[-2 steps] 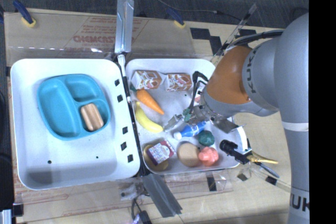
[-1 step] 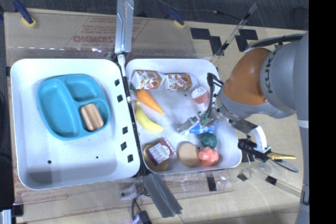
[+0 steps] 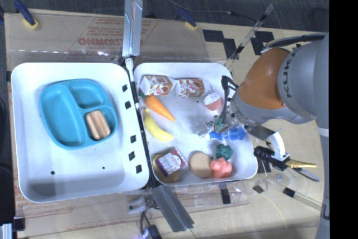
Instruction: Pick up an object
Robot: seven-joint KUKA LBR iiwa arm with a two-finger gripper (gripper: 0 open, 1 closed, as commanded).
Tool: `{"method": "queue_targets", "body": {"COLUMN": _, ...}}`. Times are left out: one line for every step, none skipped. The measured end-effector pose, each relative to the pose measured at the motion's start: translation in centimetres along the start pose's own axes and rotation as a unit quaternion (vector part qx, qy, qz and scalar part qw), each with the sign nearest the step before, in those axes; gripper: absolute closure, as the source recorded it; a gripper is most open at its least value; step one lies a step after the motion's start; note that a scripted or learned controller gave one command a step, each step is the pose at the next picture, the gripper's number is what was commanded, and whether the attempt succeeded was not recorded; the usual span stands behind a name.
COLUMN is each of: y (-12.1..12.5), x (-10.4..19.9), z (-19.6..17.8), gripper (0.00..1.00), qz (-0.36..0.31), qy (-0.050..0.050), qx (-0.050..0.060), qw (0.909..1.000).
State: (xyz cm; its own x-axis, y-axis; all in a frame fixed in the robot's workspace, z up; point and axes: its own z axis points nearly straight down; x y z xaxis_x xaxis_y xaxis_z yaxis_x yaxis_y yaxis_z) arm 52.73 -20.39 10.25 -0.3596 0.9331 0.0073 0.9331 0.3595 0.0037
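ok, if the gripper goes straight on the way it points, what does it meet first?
Likely the blue toy just under the gripper in the right bin. Depth is unclear, so it could meet the bin floor beside it.

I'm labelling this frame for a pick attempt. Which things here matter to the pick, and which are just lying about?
In play:
gripper, down in the right bin
blue toy just beside it
green toy
small cup

Lying about:
carrot
banana
blue plate bearing a roll, in the left bin
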Motion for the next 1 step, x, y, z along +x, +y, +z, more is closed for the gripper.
{"method": "queue_targets", "body": {"y": 2.54, "x": 5.96, "z": 1.21, "gripper": 1.0, "qz": 0.149, "qy": -0.002, "qx": 0.004, "qw": 0.9888}}
